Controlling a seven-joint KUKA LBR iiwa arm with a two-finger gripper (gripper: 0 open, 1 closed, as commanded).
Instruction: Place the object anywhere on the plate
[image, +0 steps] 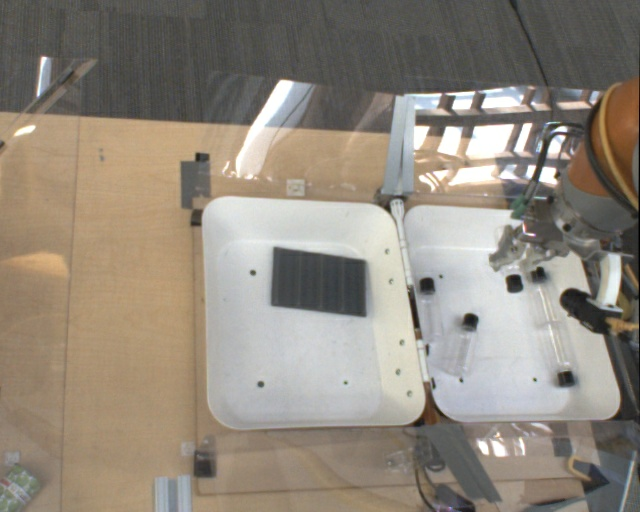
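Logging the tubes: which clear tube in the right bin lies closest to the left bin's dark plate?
The short tube with its black cap toward the back, near the right bin's left wall; the long tube lies farther right.

A: State the clearance over the left bin (230, 400).
B: The dark ribbed plate (319, 281) lies flat in its upper middle. White floor around it is open on all sides.

A: And the right bin (600, 405)?
B: Obstructed. Two clear tubes with black caps lie there, the short tube (461, 345) near the divider (410, 300) and the long tube (553, 335) toward the right. The arm (610, 150) overhangs the upper right corner.
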